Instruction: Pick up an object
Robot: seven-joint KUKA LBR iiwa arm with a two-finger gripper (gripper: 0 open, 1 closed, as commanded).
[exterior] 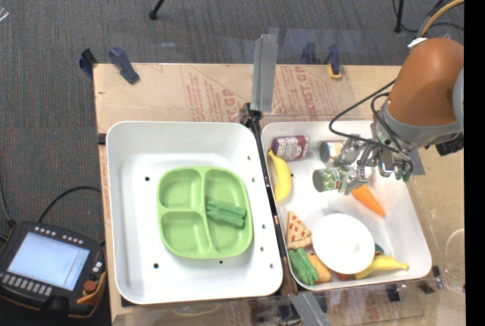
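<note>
jaws (356,165): over right bin (419,230), grip state cannot tell | green-labelled can (330,179): just left of jaws | carrot (369,199): just below jaws

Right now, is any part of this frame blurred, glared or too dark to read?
Camera view: even, soft lighting with faint shadows; the white plate and bin walls look nearly washed out; the tool area is cluttered and slightly soft, so its details are hard to read; the green tray is sharp.
</note>
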